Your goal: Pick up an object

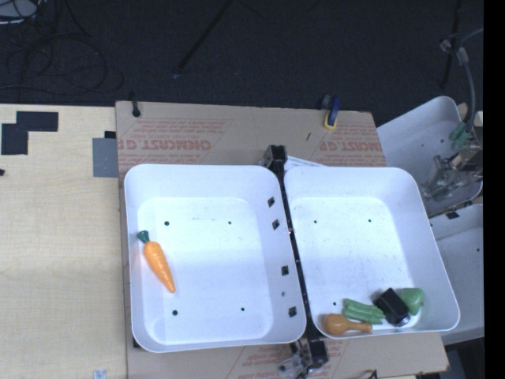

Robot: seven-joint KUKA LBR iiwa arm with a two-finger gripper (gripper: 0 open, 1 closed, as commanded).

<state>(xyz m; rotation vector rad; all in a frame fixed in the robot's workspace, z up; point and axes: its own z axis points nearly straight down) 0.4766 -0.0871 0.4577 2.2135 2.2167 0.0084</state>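
A: Where's the pincer (pixel 456 172) sitting?
B: Far right, outside the bins, over a white panel (pixel 418 129) beside the right bin (pixel 347 181). It's reading as a grey blur of metal and cable; can't tell how far open it is or whether it's gripping anything.
A: Objects?
B: A carrot (pixel 158 264) is lying in the left bin (pixel 197 176), near the left wall. Long axis is running diagonally: green top pointing up-left, orange tip pointing down-right.
A: Right bin?
B: Cluster is crowding the lower right corner. A green bean-like piece (pixel 362 310) is lying roughly left-right, a tan pear-shaped item (pixel 344 324) is sitting just below it, neck pointing right. A black block (pixel 392 305) is overlapping a green item (pixel 412 297), hiding part of it, so that one's shape is hard to make out.
A: Anything else?
B: Hardware at the bottom of the divider (pixel 286 243) is getting cut off by the frame edge. A blue-and-yellow clamp (pixel 331 110) is sitting on the cardboard (pixel 237 136) at the back.
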